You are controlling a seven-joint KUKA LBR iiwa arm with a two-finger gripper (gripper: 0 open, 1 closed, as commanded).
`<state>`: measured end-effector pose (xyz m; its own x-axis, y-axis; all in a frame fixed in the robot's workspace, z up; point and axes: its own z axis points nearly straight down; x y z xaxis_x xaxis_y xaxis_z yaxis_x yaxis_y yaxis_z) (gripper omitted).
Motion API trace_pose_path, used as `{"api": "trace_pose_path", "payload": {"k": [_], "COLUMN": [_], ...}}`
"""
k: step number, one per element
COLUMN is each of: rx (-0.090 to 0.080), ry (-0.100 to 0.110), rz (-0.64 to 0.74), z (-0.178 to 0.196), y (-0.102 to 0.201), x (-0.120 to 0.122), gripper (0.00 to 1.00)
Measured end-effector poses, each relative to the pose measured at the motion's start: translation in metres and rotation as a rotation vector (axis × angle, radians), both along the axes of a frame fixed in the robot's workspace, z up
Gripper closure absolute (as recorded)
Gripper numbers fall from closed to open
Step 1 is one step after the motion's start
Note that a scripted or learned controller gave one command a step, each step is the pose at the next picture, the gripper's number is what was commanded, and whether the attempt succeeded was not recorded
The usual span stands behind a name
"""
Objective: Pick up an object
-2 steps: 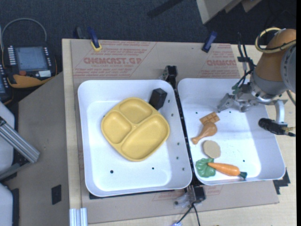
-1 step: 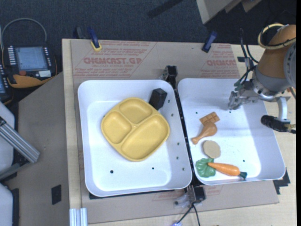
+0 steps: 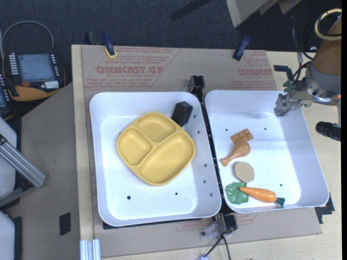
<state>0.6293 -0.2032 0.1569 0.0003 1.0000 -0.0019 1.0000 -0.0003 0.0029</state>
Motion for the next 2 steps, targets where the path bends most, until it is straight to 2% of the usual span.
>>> {"api": "trace_pose_path", "payload": {"k": [1, 2], "rx": [0.0, 0.0], "ry": [-0.002, -0.002], "rz": [0.002, 0.002], "z": [0.05, 0.072], "y": [0.003, 0.003], "x": [0.004, 0.005], "gripper": [1.0, 1.0]}}
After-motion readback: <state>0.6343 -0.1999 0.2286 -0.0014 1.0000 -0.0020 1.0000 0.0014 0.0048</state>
